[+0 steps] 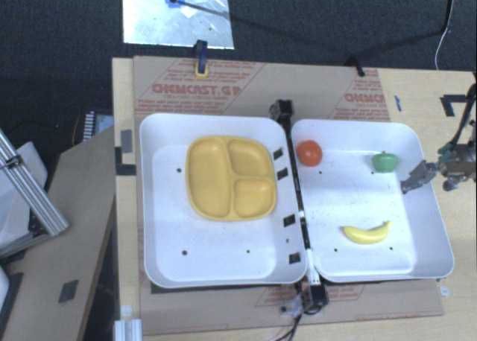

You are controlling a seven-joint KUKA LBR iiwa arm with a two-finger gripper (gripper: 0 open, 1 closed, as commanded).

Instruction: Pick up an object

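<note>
Right bin (428, 246) | hand (414, 178) at right rim, grip unreadable | banana (366, 232) apart

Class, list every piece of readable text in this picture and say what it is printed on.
"CHEMCAST" plus blurred characters: red print on the brown sheet under the bins, upper left.
Red print at the sheet's upper right, probably the same: partly hidden, blurred.
No text is legible elsewhere.

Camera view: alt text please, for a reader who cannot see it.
The grey arm's gripper hovers at the right bin's right edge, beside a green apple-shaped toy, holding nothing. That bin also holds a red tomato-shaped toy and a yellow banana; the left bin holds a yellow divided plate.
</note>
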